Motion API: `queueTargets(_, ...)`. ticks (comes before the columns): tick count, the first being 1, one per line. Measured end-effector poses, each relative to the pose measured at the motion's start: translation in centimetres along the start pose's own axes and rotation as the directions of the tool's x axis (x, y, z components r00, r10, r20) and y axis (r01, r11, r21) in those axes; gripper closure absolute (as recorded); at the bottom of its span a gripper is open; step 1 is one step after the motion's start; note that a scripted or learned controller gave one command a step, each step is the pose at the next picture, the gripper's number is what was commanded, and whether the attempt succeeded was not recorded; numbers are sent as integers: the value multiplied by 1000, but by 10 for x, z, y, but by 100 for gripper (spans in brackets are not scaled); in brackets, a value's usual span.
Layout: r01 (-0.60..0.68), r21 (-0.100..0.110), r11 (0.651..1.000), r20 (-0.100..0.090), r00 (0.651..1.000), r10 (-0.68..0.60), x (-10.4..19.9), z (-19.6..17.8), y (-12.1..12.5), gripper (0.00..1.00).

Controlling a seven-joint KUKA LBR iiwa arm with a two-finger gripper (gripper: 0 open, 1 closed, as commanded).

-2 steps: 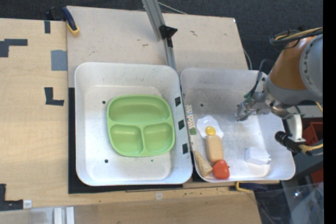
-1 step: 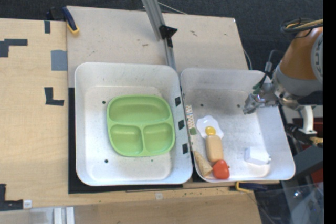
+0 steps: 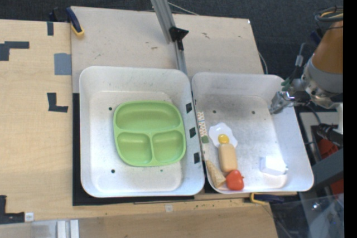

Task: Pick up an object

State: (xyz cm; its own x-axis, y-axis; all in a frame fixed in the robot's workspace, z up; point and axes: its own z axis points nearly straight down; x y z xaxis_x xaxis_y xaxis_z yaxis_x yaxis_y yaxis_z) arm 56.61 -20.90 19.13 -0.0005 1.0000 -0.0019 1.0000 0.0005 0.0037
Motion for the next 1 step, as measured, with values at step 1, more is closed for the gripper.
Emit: queueTargets(1,2,-3,1000,0,1000,-2,5,-62,5,100)
